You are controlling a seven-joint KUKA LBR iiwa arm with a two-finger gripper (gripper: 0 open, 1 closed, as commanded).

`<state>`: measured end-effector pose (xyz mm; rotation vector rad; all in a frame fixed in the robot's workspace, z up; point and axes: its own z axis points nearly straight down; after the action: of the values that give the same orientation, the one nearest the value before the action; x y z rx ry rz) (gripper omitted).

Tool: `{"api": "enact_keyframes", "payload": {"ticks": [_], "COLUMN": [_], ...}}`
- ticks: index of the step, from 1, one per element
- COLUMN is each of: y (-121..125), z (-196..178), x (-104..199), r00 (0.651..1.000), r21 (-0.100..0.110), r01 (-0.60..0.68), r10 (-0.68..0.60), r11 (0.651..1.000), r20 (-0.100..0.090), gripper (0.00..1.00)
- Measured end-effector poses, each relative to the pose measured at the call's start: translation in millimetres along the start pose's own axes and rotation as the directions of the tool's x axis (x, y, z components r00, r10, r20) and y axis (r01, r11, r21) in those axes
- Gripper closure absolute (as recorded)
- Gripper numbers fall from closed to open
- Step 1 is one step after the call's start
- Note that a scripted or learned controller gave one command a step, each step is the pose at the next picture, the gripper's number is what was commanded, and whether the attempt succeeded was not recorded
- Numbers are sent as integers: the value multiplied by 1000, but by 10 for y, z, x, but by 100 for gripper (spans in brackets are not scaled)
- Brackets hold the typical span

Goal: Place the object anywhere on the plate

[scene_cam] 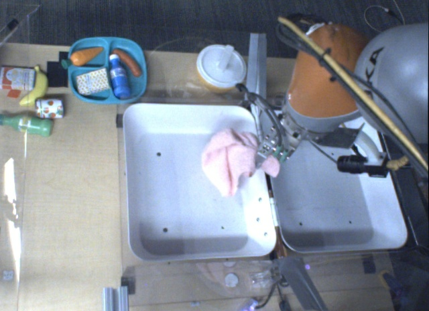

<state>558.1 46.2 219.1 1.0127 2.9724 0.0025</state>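
- Far left on the bench: a banana [35,86], a small can [49,108] and a green bottle [27,125], all well apart from the bins.
- Next, a blue tray [139,70] with compartments sits just beyond the left bin's far edge, holding toy food and a blue bottle [118,75].
- The left bin [167,229] holds a pink cloth [228,160], bunched up against its right wall, a corner draped toward the rim between the bins.
- A white lidded cup [222,66] stands beyond the bins, near the gap.
- The gripper [271,147] hangs over the divider, touching the cloth's right edge. It looks as if the cloth is pinched there, but the fingers are hidden in fabric and cabling, so I cannot tell how they are set.
- The right bin [348,222] lies under the arm [325,75].
- Risks, as I judge them: no obvious plate is in sight, so the target is uncertain; the tray is the nearest candidate and is already full.
- If only a thin fold is caught, the cloth may slip free on lifting.
- A trailing corner could snag on the rim or drag across the cup.
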Motion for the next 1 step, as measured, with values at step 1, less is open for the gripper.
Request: {"api": "enact_keyframes", "payload": {"ticks": [1], "y": [347], "z": [-89], "x": [383], "r00": [921], "r21": [-1], "r01": [389], "r10": [-389], "r11": [921], "r20": [1], "gripper": [100]}}
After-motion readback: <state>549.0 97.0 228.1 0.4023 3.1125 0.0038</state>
